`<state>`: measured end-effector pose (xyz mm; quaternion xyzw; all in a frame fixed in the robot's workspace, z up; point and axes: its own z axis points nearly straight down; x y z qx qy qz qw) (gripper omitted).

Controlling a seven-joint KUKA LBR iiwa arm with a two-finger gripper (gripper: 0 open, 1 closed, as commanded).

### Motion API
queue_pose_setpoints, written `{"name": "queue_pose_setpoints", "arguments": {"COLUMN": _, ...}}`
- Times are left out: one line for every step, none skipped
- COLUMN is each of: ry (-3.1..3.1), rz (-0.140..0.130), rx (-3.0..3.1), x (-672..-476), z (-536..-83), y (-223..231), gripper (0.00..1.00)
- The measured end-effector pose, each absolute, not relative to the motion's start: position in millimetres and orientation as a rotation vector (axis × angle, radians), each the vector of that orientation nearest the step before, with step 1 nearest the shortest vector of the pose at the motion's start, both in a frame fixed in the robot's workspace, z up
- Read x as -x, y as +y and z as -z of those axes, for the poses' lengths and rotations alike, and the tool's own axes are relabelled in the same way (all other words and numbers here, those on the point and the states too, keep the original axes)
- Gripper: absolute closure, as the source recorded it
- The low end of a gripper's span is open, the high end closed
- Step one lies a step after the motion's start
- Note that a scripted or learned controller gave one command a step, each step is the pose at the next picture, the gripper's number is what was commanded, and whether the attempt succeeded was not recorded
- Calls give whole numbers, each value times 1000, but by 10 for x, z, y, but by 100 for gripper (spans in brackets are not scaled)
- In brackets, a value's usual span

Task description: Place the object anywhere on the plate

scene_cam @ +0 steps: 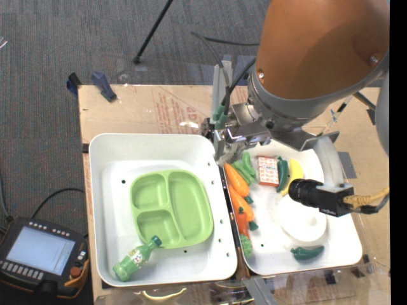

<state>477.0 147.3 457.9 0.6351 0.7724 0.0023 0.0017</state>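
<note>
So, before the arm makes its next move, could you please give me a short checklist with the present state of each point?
1. Green plate lies flat in the left bin: ok.
2. Plate compartments free for placing: ok; the green bottle only touches the plate's lower left corner.
3. Gripper is over the right bin, at its upper left corner near the carrots: ok.
4. Object held between the fingers: cannot tell; the wrist hides them.
5. Path from gripper to plate crosses only the low rim between the bins: ok.
6. Toy vegetables lie crowded along the right bin's left side, hard to single out: not ok.
</note>
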Motion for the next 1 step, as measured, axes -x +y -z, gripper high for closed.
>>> {"name": "queue_pose_setpoints", "arguments": {"ry": 2452, "rz": 25, "rx": -1982, "x": -4720, "z": -1761, "y": 1239, "gripper": 100}}
